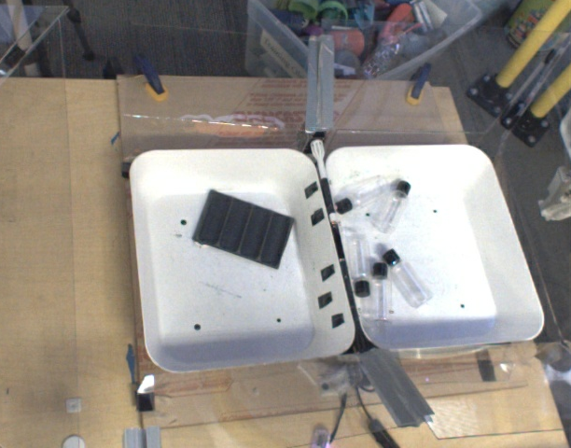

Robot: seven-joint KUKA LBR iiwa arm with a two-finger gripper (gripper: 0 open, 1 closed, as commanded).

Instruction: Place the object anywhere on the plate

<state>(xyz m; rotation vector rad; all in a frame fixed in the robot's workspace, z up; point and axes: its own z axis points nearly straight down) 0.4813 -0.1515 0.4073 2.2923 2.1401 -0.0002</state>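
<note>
Objects: a bunch of clear vials with black caps (391,258), all in the right bin (472,171), on its left half near the divider. Exact count is hard to call since the clear bodies wash out against the white; at least four caps are visible.
- One vial (393,201) lies toward the bin's far-left area, cap pointing to the far edge, tilted.
- Another (345,204) lies just beside the divider, level with that one.
- The rest cluster nearer the front-left: three caps close together, bodies lying flat, at least one angled toward the bin's middle. Can't tell if they touch.
- The right half of that bin shows only a few small dark dots on the floor.

Plate: a dark ribbed rectangular slab (243,229), lying flat in the left bin (164,334), a bit far-of-centre, skewed to the bin's edges. Nothing is on it. It's well apart from the vials, with the divider between.

The two bins meet at a central seam (334,250) with a row of small black tabs along it.

Around them:
- Wooden bench (52,250) under both bins.
- Grey metal bar (320,82) running from the seam to the bench's far edge.
- Two blue clamps (153,84) at the far edge.
- Clear tub of colourful toys (360,7) behind the bench.
- Yellow rods (547,26) off the far-right corner.
</note>
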